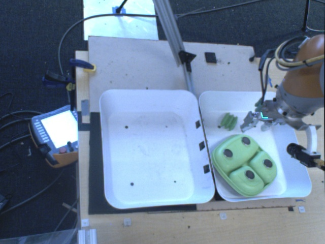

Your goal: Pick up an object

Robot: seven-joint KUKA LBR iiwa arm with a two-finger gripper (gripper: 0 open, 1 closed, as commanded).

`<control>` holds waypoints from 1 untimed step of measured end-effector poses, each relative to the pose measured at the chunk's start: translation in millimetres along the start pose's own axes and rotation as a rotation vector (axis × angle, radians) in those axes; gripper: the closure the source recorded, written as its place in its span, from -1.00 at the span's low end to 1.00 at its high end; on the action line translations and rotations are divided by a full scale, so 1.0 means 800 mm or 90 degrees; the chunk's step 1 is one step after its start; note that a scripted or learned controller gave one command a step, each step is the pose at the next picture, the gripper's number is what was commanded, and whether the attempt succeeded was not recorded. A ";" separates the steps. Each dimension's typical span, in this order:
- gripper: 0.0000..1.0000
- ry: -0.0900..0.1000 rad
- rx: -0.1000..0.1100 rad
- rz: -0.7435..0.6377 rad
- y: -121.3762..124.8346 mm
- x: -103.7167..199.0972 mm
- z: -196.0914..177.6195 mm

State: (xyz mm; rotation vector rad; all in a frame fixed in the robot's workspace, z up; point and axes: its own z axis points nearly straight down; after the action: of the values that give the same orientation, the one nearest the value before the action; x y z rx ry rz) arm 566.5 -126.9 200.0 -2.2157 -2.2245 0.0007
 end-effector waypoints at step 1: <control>-1.00 0.000 -0.002 0.000 0.001 0.000 -0.002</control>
State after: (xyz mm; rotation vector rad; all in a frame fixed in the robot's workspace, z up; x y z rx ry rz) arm 567.4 -126.9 201.4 -2.2169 -2.2269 -0.0022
